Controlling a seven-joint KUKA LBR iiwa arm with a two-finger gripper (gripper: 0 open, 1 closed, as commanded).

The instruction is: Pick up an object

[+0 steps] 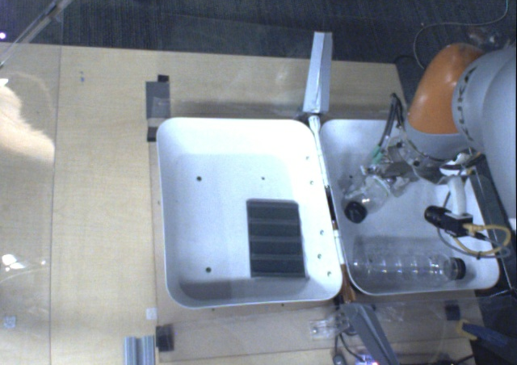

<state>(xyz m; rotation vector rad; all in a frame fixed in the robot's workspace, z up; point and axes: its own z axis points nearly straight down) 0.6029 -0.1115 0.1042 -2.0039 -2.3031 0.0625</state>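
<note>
My gripper (pixel 382 175) is low in the right bin (pixel 420 133), near its upper left part, with the grey and orange arm reaching in from the right. Just below and left of it lies a small clear item with a round black end (pixel 355 210), touching or very close to the gripper. A clear plastic bottle (pixel 404 267) with a dark cap lies on its side along the right bin's front wall. A black ribbed rectangular block (pixel 275 237) lies flat in the left bin (pixel 210 153), toward its front right.
A thin wall between the two bins runs just left of the gripper. A grey metal post (pixel 318 73) stands behind the bins' junction. The wooden bench (pixel 89 218) extends to the left.
</note>
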